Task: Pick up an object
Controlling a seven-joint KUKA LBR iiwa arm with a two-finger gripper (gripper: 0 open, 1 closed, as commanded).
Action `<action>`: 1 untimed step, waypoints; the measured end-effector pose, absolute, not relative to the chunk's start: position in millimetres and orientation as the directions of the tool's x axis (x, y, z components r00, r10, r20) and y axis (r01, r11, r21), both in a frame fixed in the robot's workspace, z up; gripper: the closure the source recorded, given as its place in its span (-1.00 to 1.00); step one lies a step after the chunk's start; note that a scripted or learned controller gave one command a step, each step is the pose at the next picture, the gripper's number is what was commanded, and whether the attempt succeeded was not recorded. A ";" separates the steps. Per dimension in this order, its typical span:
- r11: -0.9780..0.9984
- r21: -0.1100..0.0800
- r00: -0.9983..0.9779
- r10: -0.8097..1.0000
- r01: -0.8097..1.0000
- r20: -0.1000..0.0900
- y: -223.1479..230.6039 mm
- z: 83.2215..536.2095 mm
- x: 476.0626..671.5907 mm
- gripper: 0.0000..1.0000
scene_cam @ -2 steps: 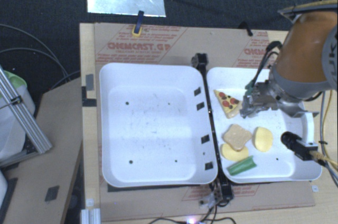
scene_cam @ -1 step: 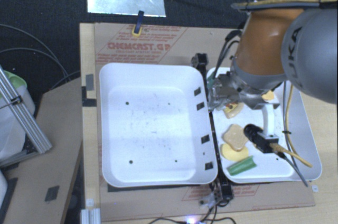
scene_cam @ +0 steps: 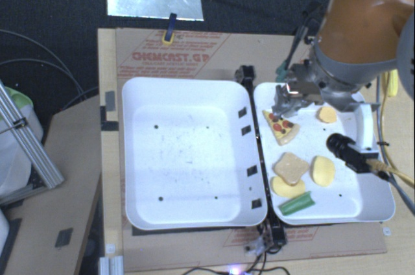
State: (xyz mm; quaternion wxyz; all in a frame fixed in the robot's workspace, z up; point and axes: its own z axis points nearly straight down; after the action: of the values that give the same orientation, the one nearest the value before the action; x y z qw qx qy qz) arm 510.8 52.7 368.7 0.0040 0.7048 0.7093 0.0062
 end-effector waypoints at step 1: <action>-0.004 -0.006 0.004 1.000 1.000 -0.003 7.2 268.3 539.8 1.00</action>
State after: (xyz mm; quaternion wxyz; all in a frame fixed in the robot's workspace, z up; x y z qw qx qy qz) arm 539.8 7.2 268.3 -0.0013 0.7084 0.7058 -0.0031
